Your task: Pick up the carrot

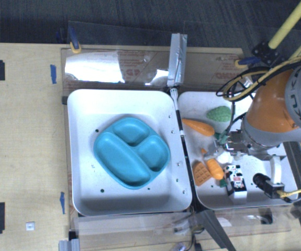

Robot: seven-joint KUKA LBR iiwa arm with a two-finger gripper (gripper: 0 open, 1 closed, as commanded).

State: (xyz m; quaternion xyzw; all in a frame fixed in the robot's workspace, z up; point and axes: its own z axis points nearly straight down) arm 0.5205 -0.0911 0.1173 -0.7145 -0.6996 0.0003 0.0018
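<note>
The carrot [198, 127] is a smooth orange toy lying roughly level in the upper left of the right bin [255, 192], close to the wall between the bins. My gripper [225, 144] hangs low over the right bin, just right of the carrot's thick end and a little nearer the front. The grey wrist and orange band [269, 114] lead off to the right above it. I see nothing held in the gripper.
A green leafy toy [219, 113] lies behind the carrot. Two orange food toys [200, 173] [215, 168] and a small black-and-white object [236, 181] sit at the bin's front. The left bin [82, 114] holds a blue divided plate [132, 151]. Cables hang at the right.
</note>
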